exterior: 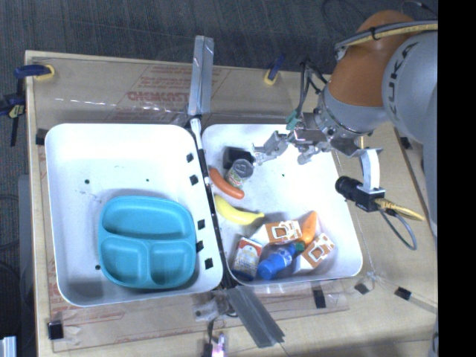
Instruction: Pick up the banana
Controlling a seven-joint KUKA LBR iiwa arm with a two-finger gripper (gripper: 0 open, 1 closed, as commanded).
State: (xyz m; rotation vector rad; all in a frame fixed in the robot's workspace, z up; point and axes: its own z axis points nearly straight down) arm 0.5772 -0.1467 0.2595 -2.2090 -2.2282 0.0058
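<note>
Banana: yellow, unpeeled, gently curved. Lies flat on the floor of the right bin, near its left wall, long axis roughly left to right. A hot dog lies just above it; cartons sit just beside its right end.

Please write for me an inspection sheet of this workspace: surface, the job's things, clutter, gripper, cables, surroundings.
Surface: two white bins on a bench; left bin, right bin.
Job's things: banana lies in the right bin near the divider, untouched.
Clutter: blue tray in the left bin; hot dog, can, blue bottle, small cartons, carrot in the right bin.
Gripper: gripper above the right bin's far end, holding nothing.
Cables: yellow cable at right.
Surroundings: dark floor.
</note>
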